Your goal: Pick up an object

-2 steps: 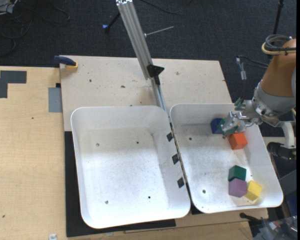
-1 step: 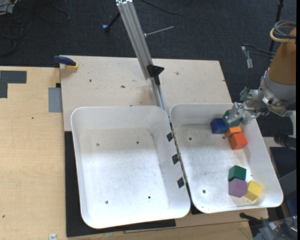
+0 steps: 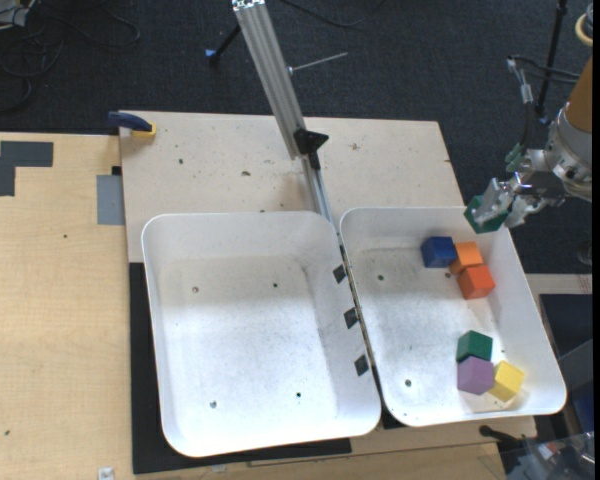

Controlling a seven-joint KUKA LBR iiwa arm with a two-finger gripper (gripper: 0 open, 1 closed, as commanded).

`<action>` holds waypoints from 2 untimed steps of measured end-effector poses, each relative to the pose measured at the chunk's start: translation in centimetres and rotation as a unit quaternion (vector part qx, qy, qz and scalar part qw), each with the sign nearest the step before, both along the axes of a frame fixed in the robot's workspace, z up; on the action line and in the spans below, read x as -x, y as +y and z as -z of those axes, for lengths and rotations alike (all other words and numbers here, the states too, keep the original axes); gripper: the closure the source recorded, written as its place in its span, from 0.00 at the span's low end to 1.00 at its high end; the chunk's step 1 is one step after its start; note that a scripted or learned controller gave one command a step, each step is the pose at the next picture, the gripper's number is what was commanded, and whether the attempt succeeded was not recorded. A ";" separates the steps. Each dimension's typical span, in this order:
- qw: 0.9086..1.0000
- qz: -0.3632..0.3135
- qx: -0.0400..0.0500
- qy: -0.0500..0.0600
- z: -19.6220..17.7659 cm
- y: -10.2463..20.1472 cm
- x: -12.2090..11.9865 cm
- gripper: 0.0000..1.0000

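Your gripper (image 3: 492, 211) hovers at the right bin's (image 3: 412, 413) upper right rim; you cannot tell its state from here. Just below and left of it lie a blue cube (image 3: 439, 251), a small orange cube (image 3: 469, 255) and a red-orange cube (image 3: 476, 281), touching. Well apart, near the bin's lower right corner, green (image 3: 474, 346), purple (image 3: 474, 375) and yellow (image 3: 508, 379) cubes cluster.

I see even overhead light; the white bins (image 3: 250, 338) read bright, without harsh glare. Floor beyond them dim. Soft shadows under bin rims. Focus slightly soft throughout.
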State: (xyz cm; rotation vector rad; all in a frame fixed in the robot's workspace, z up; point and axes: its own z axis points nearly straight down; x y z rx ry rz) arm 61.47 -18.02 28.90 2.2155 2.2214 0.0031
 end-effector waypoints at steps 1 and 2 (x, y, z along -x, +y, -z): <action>1.000 -0.001 -0.002 0.005 1.8 5.2 -0.4 1.00; 1.000 0.000 -0.002 0.005 2.3 9.4 0.2 1.00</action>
